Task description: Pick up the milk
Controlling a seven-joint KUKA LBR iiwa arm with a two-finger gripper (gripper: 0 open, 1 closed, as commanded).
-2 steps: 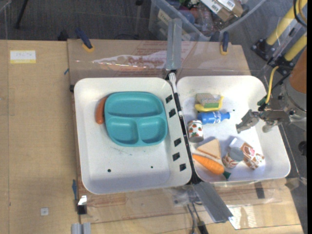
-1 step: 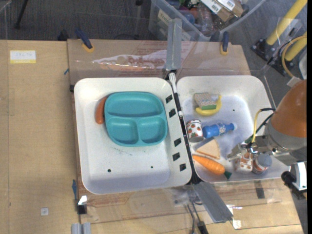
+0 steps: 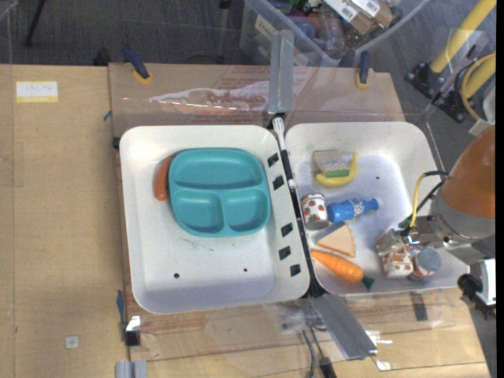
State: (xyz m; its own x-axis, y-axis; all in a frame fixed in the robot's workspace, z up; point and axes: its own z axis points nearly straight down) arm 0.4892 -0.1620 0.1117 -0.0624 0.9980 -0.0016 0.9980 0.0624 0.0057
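End effector (image 3: 403, 246) low in right white plastic bin (image 3: 394, 144), at small white-and-red milk carton (image 3: 396, 260) by near-right corner. Finger opening: cannot tell. Orange plastic carrot (image 3: 339, 266) lies left of carton.

You are looking at a small white milk carton with red-brown markings (image 3: 396, 260), lying tilted in the right bin's near right corner.
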